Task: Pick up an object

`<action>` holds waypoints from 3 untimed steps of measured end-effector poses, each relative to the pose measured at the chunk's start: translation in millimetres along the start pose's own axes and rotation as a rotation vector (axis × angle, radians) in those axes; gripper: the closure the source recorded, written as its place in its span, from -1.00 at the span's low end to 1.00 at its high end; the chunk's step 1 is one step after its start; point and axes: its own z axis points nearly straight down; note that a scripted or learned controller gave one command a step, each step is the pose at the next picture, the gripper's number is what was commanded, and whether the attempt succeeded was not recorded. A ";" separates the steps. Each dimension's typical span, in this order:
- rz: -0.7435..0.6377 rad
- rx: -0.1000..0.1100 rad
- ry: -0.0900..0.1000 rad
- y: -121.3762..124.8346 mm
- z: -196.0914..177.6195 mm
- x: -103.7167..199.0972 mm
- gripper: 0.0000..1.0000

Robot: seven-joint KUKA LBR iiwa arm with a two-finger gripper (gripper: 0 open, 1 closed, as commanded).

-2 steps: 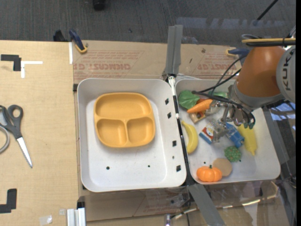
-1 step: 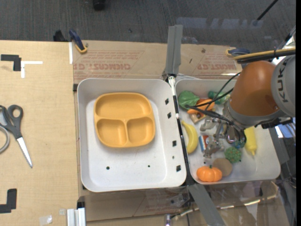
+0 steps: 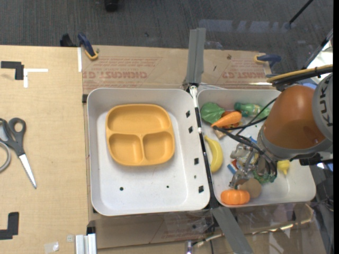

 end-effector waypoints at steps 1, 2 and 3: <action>0.059 0.003 0.017 -1.7 4.3 -73.4 -1.00; 0.056 0.003 0.013 -0.9 -5.4 -74.6 1.00; 0.056 0.003 0.013 -0.8 -5.5 -74.6 -1.00</action>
